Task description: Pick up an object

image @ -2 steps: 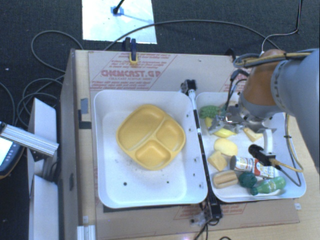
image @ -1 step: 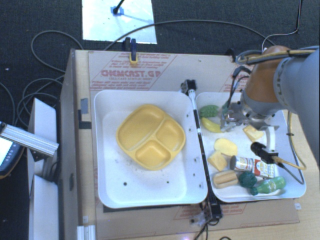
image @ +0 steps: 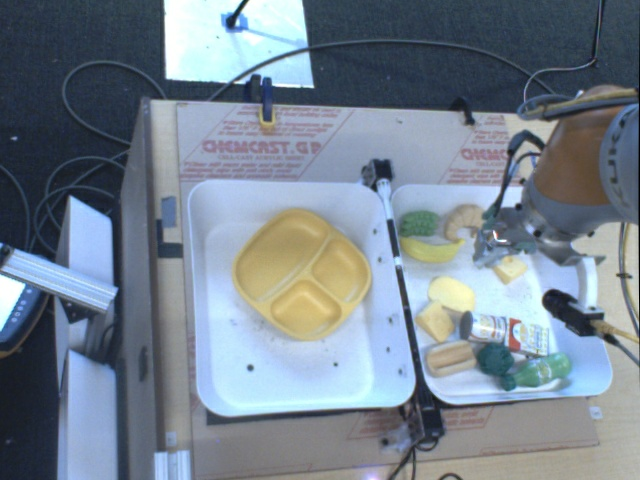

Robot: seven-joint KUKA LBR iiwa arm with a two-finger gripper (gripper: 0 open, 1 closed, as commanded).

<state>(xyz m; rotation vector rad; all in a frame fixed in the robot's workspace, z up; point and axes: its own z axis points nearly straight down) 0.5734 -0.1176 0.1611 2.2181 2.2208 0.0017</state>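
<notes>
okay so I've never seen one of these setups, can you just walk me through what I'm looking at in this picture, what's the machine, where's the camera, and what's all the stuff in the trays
This is a single camera fixed above a bench, looking down at a slant. The grey and orange shape coming in from the right is a robot arm. Its gripper, a two-finger claw, hangs low over the right bin; I cannot tell whether it holds anything.

Two shallow white bins sit side by side. The left bin holds a yellow compartment plate. The right bin holds toy food: a banana, something green, a few yellow cheese-like pieces, a small labelled bottle and some broccoli. The arm's job is to pick one up.
</notes>
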